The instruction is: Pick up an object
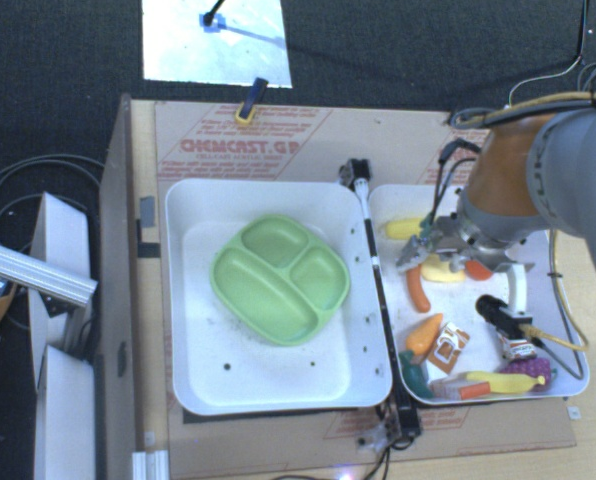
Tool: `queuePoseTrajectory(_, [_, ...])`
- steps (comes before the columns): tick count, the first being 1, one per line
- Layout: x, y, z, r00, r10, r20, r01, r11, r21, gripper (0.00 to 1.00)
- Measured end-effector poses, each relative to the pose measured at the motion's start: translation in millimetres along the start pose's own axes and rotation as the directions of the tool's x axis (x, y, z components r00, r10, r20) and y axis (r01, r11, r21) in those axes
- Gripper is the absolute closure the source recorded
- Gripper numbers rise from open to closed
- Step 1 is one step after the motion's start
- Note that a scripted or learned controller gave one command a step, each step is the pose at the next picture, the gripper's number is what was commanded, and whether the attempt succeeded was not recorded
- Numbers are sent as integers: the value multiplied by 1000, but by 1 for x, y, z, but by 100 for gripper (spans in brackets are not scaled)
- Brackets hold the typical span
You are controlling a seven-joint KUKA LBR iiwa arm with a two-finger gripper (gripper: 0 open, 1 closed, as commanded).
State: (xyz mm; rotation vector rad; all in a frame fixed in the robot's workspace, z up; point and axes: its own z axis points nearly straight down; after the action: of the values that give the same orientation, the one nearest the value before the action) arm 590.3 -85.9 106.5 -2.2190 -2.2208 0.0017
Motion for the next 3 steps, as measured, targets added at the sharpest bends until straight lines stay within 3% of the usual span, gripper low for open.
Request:
queuePoseTrajectory(1, [2, 37, -25, 1000, -5, 2, 5, 1000, -9, 0])
queuePoseTrajectory(2, [-5, 28, 22, 1000, -1, 2, 1, 1000, -7, 0])
queuePoseTrajectory(3, [1, 72, 26, 1000, 3, -2, -3, 999, 38, 0])
